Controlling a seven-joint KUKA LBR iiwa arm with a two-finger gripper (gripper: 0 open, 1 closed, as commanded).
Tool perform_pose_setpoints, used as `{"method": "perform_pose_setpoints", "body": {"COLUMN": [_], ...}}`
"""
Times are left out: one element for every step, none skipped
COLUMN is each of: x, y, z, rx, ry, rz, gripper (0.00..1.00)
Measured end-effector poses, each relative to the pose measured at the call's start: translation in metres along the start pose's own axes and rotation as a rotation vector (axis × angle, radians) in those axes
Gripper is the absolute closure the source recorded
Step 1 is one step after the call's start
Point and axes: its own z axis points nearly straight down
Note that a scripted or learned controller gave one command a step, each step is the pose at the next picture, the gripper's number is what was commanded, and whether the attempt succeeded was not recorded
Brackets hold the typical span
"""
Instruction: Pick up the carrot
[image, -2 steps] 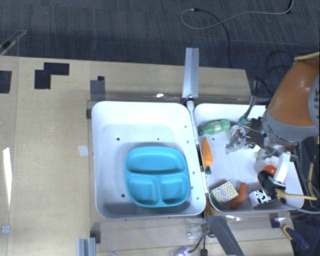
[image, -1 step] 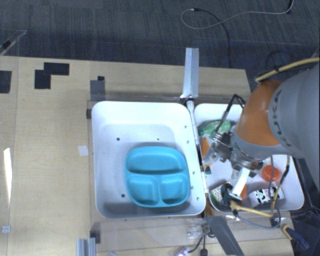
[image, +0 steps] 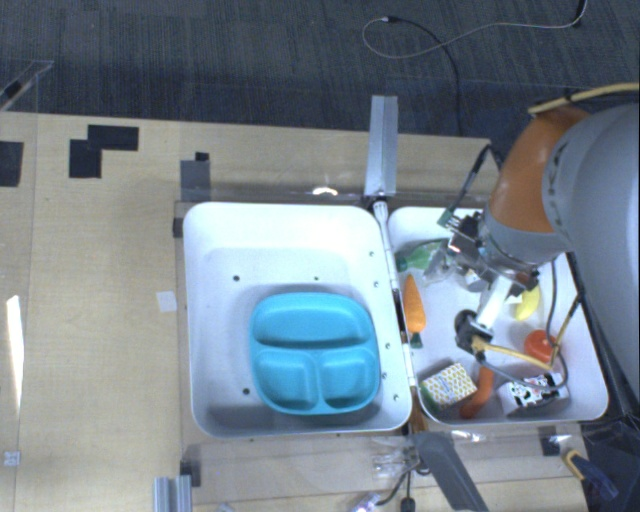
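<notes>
Grey arm (image: 600, 200) enters from right, broad link across upper right corner; orange band (image: 522, 188) above wrist, curved, facing left; wrist (image: 512, 245) grey, below band, angled down and leftward; gripper (image: 458, 250) at arm's left end, pointing down, set low; its metal parts small, blurred, hard to read.

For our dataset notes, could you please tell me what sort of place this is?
Probably a robot lab bench: an arm at two white bins, one holding a blue tray, the other a carrot.

Seemingly wooden bench (image: 90, 330) under two white bins (image: 215, 300)
</notes>
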Motion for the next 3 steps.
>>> {"method": "perform_pose_setpoints", "body": {"x": [-0.025, 0.016, -0.002], "y": [-0.016, -0.024, 0.065], "z": [0.000, 0.000, -0.008], "rx": [0.002, 0.001, 0.000], "ry": [0.000, 0.000, 0.000], "rz": [0.351, 0.429, 0.440], "gripper": [0.00, 0.00, 0.00]}}
